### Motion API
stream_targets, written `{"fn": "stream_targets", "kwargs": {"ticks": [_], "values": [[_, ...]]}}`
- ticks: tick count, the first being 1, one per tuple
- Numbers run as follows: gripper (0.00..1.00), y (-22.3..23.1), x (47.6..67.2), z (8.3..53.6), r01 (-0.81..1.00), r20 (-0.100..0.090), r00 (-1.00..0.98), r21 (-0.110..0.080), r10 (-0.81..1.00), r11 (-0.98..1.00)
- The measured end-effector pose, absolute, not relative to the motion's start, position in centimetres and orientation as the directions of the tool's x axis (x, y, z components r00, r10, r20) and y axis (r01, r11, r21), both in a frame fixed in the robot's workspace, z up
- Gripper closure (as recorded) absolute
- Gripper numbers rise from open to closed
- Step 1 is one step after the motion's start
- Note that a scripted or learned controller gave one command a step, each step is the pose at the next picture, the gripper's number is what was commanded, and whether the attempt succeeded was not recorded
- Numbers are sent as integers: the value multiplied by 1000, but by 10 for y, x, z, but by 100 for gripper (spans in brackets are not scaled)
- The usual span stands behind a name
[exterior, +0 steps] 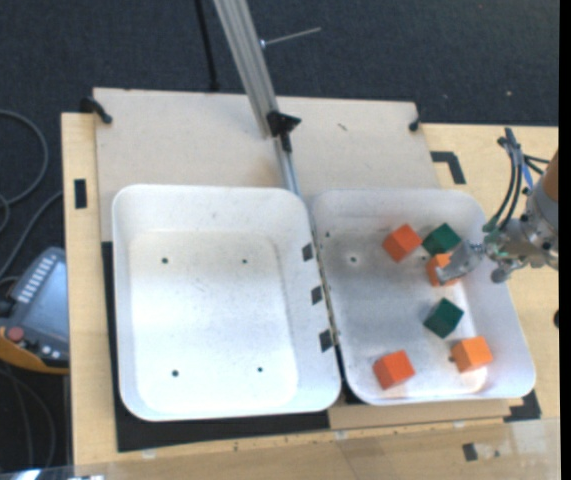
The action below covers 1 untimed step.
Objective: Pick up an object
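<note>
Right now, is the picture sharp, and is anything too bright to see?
In the camera view the whole picture is a bit soft; the gripper at the right bin is smeary against an orange block. The left bin is bright white yet its specks show. Blocks cast faint shadows.

Hand covers part of orange block (grip unclear).
</note>
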State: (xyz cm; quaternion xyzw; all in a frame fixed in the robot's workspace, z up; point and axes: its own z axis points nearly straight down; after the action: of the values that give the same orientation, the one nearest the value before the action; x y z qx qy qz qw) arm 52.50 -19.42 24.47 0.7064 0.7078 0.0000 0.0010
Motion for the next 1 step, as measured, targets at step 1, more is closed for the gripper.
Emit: {"fn": "stream_targets", "kwargs": {"ticks": [1], "values": [[0,-184,555,135,1000,0,-4,-4,1000,4]]}}
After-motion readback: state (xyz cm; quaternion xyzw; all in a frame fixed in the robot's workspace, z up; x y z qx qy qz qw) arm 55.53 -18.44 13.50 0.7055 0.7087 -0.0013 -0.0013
